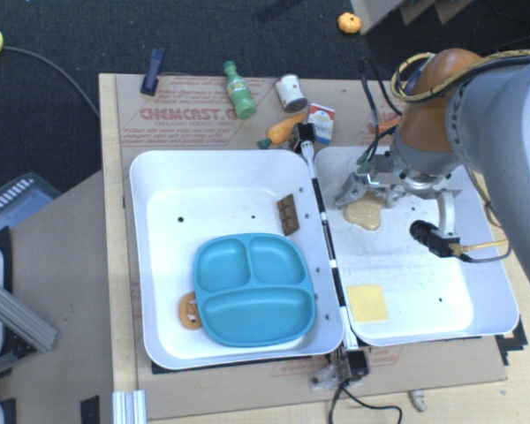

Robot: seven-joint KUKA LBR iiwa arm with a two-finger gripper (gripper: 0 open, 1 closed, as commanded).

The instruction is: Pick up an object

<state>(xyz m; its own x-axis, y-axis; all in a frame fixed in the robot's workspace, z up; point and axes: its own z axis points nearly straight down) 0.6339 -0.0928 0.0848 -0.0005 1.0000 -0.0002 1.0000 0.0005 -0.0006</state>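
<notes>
Standing nearest of all is the blue divided plate (pixel 252 290), flat in the near half of the left bin (pixel 159 237). A small brown pretzel-like piece (pixel 189 312) pokes out from under the plate's left edge, touching it. To the plate's right, across the two bin walls, a yellow square slice (pixel 367 303) lies flat on the floor of the right bin (pixel 424 281), alone and well apart from the rest.

A little farther back, just beyond the plate's far right corner, a dark brown chocolate bar (pixel 288 214) lies against the left bin's right wall.

Farther right of the plate and about level with that bar lies the tan flat piece (pixel 367 218), on the right bin's floor near its far left corner. The gripper (pixel 371 197) is down low right over the far edge of this piece, seemingly touching it. Whether the claw is spread or clenched I cannot tell from here, and nothing is lifted off the floor. The grey arm (pixel 495 122) with its orange band (pixel 446 73) comes in from the right above it.

Beyond the plate, past the bins' far rims, an orange carrot (pixel 281 132) and a small box (pixel 321 122) sit on the bench, then a white can (pixel 290 91), a green bottle (pixel 239 91) and a blue clip (pixel 152 71). Farthest, an orange ball (pixel 349 23) rests on the dark floor.
</notes>
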